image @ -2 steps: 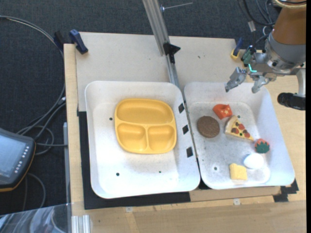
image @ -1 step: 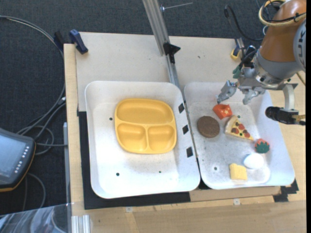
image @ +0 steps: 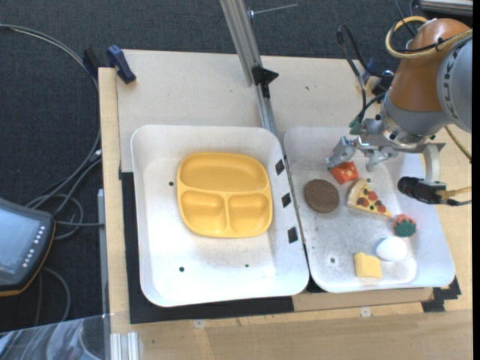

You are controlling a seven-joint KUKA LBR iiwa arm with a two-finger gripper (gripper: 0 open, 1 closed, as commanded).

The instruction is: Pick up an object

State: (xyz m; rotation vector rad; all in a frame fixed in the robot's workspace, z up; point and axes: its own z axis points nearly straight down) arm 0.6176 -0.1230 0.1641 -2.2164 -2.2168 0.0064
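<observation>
My gripper (image: 355, 158) hangs over the back of the right bin (image: 431, 272), its two fingers spread open. A small red-orange toy piece (image: 345, 173) lies just below the fingertips, close to the left finger (image: 336, 156); nothing is clamped between them. Further forward in the same bin lie a brown round cookie (image: 322, 196), a pizza slice (image: 367, 199), a strawberry (image: 405, 226), a white egg (image: 391, 249) and a yellow cheese block (image: 367, 265).
A yellow divided plate (image: 224, 193) lies in the left bin (image: 150, 276). A metal post (image: 244, 28) rises at the back between the bins. Cables and a black connector (image: 420, 189) trail beside the arm at the right.
</observation>
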